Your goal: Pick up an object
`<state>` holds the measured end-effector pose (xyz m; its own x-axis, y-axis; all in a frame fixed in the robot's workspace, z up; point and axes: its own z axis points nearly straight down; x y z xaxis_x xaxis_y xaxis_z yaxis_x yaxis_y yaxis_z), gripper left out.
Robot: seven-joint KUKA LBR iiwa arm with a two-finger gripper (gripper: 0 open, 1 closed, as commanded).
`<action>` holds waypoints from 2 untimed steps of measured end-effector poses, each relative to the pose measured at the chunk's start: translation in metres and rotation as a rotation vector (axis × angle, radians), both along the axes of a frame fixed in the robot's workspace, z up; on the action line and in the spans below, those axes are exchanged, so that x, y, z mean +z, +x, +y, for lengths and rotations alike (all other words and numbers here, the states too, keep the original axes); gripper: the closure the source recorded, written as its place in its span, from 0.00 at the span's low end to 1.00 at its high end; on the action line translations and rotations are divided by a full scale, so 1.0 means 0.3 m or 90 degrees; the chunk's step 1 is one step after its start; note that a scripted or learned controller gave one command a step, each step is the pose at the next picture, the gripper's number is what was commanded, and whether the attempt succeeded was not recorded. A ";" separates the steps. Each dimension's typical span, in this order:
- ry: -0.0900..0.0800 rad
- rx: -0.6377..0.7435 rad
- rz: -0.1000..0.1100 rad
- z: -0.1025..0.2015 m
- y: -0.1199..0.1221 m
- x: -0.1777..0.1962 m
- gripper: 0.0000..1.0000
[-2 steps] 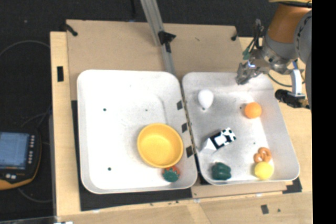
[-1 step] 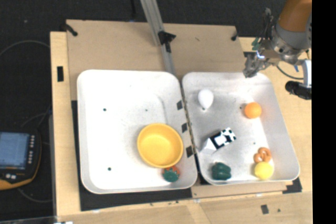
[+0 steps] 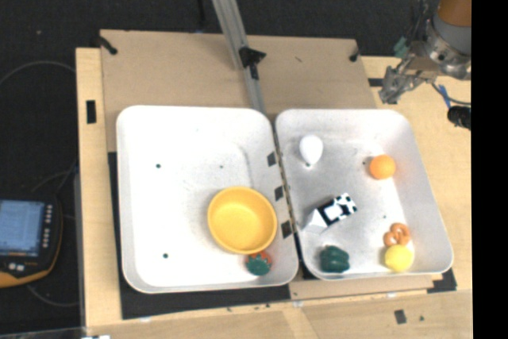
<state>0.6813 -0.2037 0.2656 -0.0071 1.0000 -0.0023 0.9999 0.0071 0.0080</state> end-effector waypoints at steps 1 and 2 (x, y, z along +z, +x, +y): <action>0.001 -0.001 0.005 0.178 -0.024 -0.035 1.00; 0.002 -0.001 0.005 0.328 -0.016 -0.065 1.00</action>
